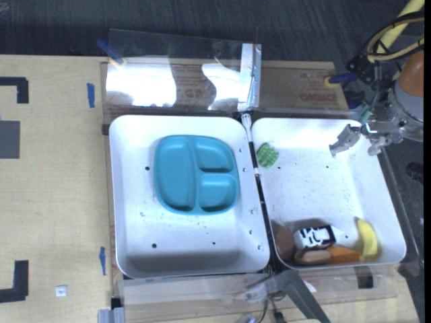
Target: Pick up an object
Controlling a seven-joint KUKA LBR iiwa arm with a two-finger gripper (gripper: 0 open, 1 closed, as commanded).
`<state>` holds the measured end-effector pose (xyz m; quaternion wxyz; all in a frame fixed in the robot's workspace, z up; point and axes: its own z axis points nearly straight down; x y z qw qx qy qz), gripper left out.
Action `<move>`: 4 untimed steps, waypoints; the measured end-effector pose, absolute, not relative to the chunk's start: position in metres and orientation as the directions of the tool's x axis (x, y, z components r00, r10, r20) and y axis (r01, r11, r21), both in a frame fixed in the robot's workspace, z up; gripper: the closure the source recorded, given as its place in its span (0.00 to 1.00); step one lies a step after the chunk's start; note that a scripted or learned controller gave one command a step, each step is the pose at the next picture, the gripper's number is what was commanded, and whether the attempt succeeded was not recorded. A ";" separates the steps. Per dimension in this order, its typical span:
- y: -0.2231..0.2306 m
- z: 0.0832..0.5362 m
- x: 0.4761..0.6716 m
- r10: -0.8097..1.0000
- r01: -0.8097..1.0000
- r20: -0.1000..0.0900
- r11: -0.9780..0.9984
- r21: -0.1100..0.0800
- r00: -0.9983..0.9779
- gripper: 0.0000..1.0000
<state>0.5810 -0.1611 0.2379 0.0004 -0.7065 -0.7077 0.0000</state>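
Two white bins (135, 247) on tan bench (54, 180), dark floor (202, 5).

Several loose things are seen that could be picked up, placed here relative to the right bin (377, 180). A yellow banana (366, 239) is laid in that bin's near right corner, roughly upright in the view. An orange carrot-like piece (337, 254) is laid along the near wall, touching the banana's lower end. A dark object with a black-and-white label (315, 235) is set just above the carrot — a brown rounded thing (283, 242) is pressed against its left side. A small green leafy item (267, 155) is found near the bin's far left corner, well apart from the cluster.
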 end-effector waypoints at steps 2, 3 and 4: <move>-0.109 0.125 0.587 0.991 0.991 0.000 -0.132 0.001 0.132 0.00; -0.099 0.088 0.540 0.991 0.991 -0.001 0.136 0.006 -0.136 0.00; -0.098 0.088 0.577 0.957 0.957 -0.004 0.290 0.007 -0.290 0.00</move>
